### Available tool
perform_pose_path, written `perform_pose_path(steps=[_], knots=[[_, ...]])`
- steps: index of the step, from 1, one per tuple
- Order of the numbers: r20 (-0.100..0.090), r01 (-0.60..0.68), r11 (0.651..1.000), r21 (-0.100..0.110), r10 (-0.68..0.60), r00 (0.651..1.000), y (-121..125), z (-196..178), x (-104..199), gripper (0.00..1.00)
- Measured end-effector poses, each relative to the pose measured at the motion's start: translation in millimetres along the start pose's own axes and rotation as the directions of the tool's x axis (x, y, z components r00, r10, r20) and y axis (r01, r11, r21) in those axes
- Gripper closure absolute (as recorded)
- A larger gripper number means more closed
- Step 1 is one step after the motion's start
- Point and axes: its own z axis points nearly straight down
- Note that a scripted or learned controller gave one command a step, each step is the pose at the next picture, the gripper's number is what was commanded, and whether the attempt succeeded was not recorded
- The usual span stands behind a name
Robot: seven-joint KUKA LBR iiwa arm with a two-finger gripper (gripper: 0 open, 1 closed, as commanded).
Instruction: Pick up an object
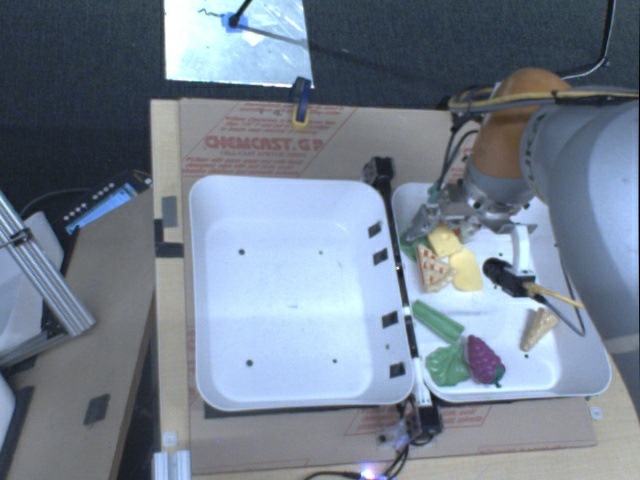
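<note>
Hovering with the gripper (447, 223) low in the far-left corner of the right bin (590, 368), directly over a yellow toy cheese wedge (444, 240) and seemingly touching it. Cannot tell whether open, closed, or clamped on anything: hidden beneath the wrist.

Just nearward, against the wedge: a waffle-patterned toy slice (432, 266) and a pale yellow toy lump (466, 270). Further toward the near edge, along the left wall: a green toy cucumber (438, 320), then a leafy green toy (448, 366) touching purple toy grapes (485, 358) at the near-left corner. Toward the right edge, well apart from those: 1 toy ice-cream cone (538, 328). Past the shared wall, the left bin (290, 288).

Judged at the grasp stage: no lift yet, all 7 toys apparently resting on the bin floor. Left to do: secure 1 toy, likely the wedge, and raise it clear.
</note>
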Motion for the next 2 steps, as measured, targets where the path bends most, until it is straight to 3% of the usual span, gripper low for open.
perform_pose_path(steps=[1, 2], knots=[[0.002, 0.002, 1.0, -0.02, -0.002, 1.0, 0, -11, 0, 1.0], [-0.002, 0.007, 1.0, -0.021, -0.007, 1.0, -59, -104, 66, 1.0]])
